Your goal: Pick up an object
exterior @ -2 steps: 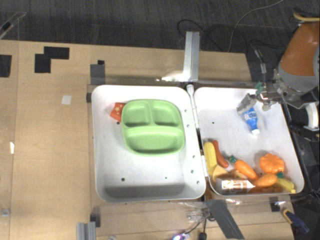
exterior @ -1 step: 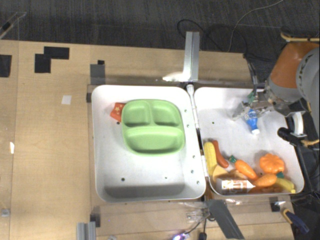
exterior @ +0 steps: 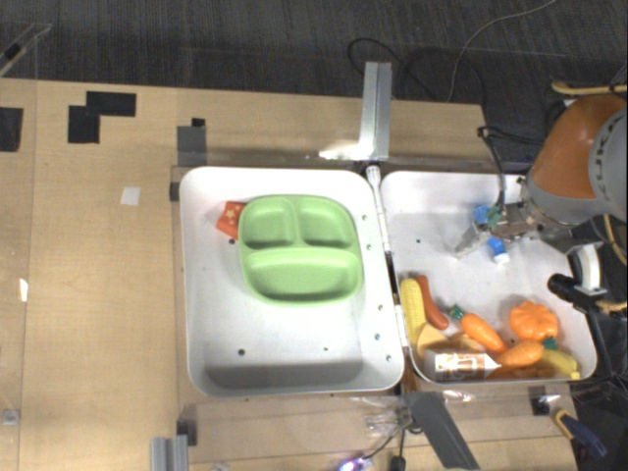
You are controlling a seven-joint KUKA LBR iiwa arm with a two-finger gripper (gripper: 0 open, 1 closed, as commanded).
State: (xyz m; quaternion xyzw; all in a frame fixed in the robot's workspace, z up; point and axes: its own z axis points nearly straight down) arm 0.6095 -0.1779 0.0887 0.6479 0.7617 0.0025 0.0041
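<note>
My gripper [exterior: 489, 234] hangs over the upper middle of the right bin [exterior: 432, 199], above bare white floor. Its two blue-tipped fingers [exterior: 481, 214] stand apart and hold nothing. The toy food lies along the bin's front, below the gripper: a yellow corn cob [exterior: 411, 302], a red sausage [exterior: 433, 305], a carrot [exterior: 481, 331], an orange pepper [exterior: 533, 319], a second carrot [exterior: 521, 354], a yellow banana [exterior: 560, 362] and a small labelled box [exterior: 461, 364]. The nearest pieces lie a short way in front of the fingers.
The left bin [exterior: 211, 341] holds a green divided plate [exterior: 297, 246] with a red piece [exterior: 230, 220] poking out at its upper left. A metal divider [exterior: 385, 263] separates the bins. The arm's orange band [exterior: 574, 145] is at the right edge.
</note>
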